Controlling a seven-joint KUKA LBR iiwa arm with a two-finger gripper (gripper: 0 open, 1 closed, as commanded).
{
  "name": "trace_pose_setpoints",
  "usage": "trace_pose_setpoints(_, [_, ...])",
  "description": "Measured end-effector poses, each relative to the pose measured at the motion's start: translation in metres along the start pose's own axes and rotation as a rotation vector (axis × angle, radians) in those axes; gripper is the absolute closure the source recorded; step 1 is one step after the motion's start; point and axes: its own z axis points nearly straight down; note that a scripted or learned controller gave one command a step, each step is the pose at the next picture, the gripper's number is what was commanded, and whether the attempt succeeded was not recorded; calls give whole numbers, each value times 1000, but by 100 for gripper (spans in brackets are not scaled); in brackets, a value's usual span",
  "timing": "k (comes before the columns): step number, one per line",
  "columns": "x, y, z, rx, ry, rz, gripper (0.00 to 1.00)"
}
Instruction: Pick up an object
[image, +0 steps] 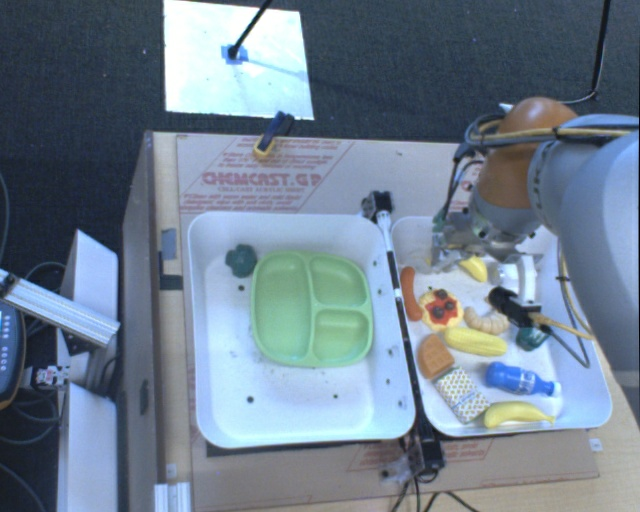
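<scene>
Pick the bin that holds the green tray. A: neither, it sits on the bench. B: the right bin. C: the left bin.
C: the green tray lies flat inside the left bin, beside a small dark green piece; the right bin holds toy food.

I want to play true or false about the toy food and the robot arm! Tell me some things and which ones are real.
1. The green plate lies in the left bin. True.
2. The blue bottle stands on the green plate. False: it lies in the right bin, beside the bananas.
3. A dark green broccoli piece sits by the plate's upper left corner. True.
4. The right bin holds just one banana. False: one banana lies mid-bin and another banana near the front edge.
5. The gripper hangs over the left bin. False: it is over the right bin's far end.
</scene>
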Motion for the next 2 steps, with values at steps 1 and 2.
trace_pose_setpoints(1, [0, 0, 0, 0, 0, 0, 0])
trace_pose_setpoints(2, [-22, 9, 15, 27, 5, 8, 0])
